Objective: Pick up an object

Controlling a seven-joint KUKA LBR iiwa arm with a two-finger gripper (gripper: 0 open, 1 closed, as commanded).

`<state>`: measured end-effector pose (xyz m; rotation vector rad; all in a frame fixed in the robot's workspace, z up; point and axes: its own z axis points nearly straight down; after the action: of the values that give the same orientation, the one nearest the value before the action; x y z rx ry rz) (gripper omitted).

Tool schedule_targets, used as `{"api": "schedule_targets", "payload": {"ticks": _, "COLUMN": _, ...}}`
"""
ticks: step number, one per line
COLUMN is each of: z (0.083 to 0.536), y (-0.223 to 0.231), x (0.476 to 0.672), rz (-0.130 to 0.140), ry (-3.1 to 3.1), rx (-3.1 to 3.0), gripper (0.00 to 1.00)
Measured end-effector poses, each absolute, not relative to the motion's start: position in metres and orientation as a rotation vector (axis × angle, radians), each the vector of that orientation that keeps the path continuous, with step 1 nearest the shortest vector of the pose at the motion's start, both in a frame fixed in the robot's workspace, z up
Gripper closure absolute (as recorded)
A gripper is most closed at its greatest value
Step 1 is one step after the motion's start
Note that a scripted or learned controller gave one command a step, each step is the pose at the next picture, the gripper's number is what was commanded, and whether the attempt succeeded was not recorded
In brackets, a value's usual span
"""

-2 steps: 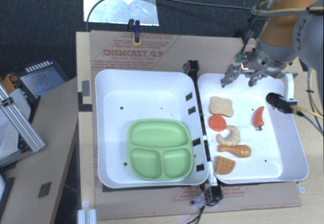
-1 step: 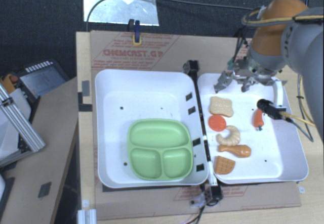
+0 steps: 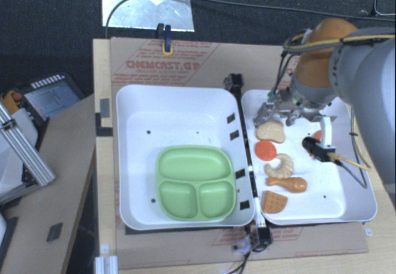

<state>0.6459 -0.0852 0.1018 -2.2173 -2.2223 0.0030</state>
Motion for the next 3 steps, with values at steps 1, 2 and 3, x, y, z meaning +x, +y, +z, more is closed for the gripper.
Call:
{"api": "schedule_targets", "payload": {"ticks": 1, "z": 0.117, "y": -0.086, "x": 0.648, "rz": -0.004, "ry": -2.227, "rx": -2.222, "gripper": 1.00}}
{"api": "schedule_targets", "payload": {"ticks": 2, "z": 0.171, "y": -0.092, "x": 0.659, "rz": -0.007, "ry": -2.230, "rx": -2.222, "gripper": 1.00}}
{"api": "schedule_targets", "payload": {"ticks": 3, "z": 0.226, "y": -0.093, "x": 0.661, "rz": -0.008, "ry": -2.231, "rx": -2.222, "gripper": 1.00}}
